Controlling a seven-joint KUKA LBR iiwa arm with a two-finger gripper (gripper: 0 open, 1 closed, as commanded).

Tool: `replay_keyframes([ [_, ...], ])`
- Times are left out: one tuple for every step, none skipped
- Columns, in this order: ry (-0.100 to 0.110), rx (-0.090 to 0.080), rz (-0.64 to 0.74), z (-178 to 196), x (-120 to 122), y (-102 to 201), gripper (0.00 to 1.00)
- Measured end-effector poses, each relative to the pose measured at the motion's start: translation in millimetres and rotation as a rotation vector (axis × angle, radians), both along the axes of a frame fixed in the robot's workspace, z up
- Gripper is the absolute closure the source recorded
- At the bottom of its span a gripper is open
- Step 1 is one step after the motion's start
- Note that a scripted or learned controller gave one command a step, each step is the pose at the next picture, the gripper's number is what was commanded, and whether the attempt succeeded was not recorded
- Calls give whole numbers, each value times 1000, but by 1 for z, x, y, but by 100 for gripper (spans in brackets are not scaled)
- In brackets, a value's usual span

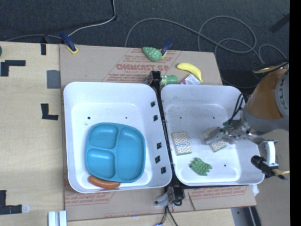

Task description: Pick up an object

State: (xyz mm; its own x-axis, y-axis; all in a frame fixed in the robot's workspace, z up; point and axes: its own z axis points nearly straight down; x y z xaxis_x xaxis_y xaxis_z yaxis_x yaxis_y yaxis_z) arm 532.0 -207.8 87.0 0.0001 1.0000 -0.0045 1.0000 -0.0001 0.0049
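Patterned square tile [218,145] lies on right bin [197,95] floor, directly under jaws [214,136], likely chosen target. Jaws low over it; open or closed, cannot tell, grasp unconfirmed. Second patterned tile [181,142] left of jaws; green leafy toy [201,166] below-left. Blue divided plate [114,151], orange sausage [104,182] in far bin, untouched.
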Motion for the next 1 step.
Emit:
replay_keyframes([
  [-1,5,3,0,34,95,0],
])
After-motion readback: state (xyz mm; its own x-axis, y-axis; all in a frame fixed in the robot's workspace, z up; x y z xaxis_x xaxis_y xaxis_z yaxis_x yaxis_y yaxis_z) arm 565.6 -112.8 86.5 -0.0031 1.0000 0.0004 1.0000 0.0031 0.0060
